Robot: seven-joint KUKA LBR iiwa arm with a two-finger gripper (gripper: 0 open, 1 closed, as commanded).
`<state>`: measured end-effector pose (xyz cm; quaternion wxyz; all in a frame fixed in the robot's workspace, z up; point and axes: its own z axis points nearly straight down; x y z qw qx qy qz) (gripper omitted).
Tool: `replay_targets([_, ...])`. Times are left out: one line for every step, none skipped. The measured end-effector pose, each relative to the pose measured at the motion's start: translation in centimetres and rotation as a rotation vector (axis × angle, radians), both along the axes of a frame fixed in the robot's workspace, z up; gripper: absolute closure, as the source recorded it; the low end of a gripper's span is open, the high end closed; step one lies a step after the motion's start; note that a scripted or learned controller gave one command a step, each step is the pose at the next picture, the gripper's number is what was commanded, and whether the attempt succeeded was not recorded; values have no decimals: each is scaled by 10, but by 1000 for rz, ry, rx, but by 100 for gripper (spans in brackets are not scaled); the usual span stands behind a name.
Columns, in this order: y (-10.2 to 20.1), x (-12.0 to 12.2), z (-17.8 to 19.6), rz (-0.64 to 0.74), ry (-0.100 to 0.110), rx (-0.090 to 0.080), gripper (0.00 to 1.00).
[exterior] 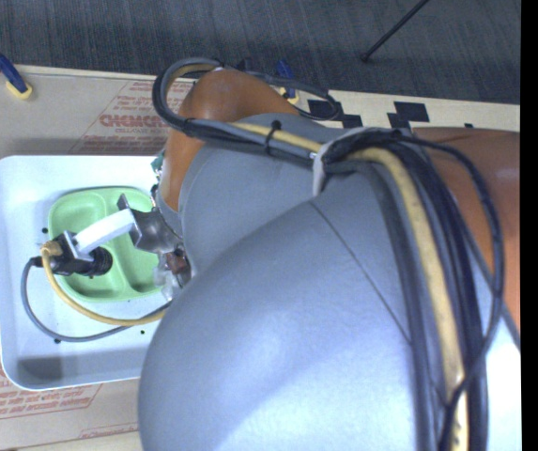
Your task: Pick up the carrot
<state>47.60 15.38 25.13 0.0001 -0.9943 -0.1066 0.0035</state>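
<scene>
My gripper (166,255) hangs low over the right part of the left white bin (7,252), at the right edge of a pale green dish (73,211) that lies in the bin's middle. The arm's grey body and orange band (214,101) hide the bin's right side and whatever lies under the gripper.
The bench is brown board with red print (123,120); a blue clamp (10,73) sits at its far left corner. My arm (344,299) and its cable bundle cover the right half of the view. Bare white bin floor shows at the front left (43,360).
</scene>
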Motion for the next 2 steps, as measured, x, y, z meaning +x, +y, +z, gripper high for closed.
replay_targets([17, 41, 8, 67, -4, 1, 100])
replay_targets([49, 4, -52, -7, -1, 0, 100])
